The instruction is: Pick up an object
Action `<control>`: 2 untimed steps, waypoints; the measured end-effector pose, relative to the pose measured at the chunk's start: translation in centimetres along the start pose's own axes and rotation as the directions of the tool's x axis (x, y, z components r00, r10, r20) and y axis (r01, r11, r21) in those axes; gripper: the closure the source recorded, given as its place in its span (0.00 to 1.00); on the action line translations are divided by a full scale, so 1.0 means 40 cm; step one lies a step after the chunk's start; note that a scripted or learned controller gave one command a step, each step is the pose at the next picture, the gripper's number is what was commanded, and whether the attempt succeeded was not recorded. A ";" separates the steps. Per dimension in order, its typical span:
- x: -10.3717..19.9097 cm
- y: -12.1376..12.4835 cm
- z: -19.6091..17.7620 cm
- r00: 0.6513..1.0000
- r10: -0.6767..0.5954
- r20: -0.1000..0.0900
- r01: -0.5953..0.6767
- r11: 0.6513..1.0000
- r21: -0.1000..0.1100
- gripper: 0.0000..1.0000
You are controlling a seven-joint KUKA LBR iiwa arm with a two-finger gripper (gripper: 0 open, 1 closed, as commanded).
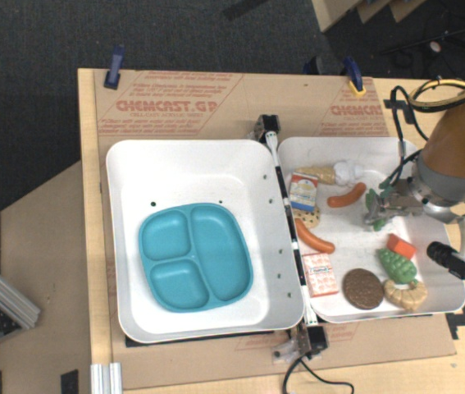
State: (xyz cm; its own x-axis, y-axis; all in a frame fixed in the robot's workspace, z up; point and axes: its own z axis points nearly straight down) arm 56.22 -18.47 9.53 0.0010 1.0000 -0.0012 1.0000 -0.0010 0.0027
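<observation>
A cardboard-topped worktop (216,105) carries two bins; the end effector (377,212) hangs low in the right bin (380,148), its spread impossible to tell. Approach step; next, close on something nearby, perhaps the sausage (346,195).

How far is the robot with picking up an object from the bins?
Done: the arm has reached into the right bin, and its end effector is low among the toys, beside the small sausage. In hand: nothing visibly lifted; the sausage, the brown disc and the green toy all lie on the bin floor. Left: the grasp and the lift. The teal tray sits in the left bin.
</observation>
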 end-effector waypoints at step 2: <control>0.001 -0.086 -0.251 1.000 -0.003 0.002 0.003 1.000 -0.003 1.00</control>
State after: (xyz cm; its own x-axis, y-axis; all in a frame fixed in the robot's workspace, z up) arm 52.75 -18.43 19.56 -0.0015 1.0000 -0.0034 1.0000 0.0015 0.0055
